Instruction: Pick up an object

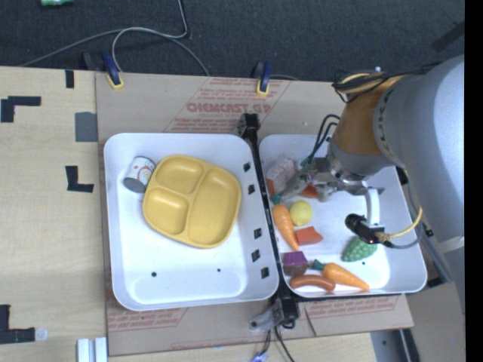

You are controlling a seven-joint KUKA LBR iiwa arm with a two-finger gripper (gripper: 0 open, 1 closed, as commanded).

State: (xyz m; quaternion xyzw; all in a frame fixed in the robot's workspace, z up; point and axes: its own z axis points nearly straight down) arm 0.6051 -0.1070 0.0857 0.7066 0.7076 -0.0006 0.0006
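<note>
Left bin (pixel 121 225) has a yellow plate (pixel 192 200) and a small can (pixel 139 174). Gripper (pixel 313 183) hangs in the right bin (pixel 404 274), a yellow ball (pixel 301 213) just below it, carrot (pixel 284 226) alongside. Can't tell the grip.

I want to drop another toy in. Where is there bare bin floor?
Left white bin: a wide bare strip along its near edge, below the yellow divided plate. Right white bin: crowded with toy food such as an orange carrot; arm's tool at its far left corner.

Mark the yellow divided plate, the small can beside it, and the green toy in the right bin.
yellow divided plate (pixel 192 200): camera view, centre ridge.
small can (pixel 139 175): camera view, its side.
green toy (pixel 358 250): camera view, its middle.
</note>
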